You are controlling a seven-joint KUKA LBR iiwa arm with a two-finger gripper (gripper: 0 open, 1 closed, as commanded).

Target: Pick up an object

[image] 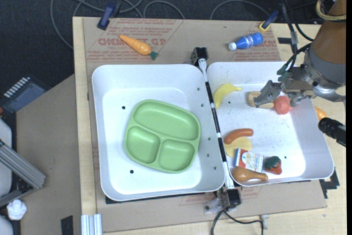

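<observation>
So the tool [278,97] sits low in the right bin [313,146], fingers spread wide, a red ball [282,105] just beside them, nothing gripped.

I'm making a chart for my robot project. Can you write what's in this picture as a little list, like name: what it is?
left bin: holds a green plate with three sections
right bin: holds toy food
near the gripper: a red ball, close beside the fingers
toy food: yellow banana, hot dog, small carton, brown pear
on the bench behind the bins: carrot, blue bottle
arm: reaches in from the right, over the right bin
</observation>
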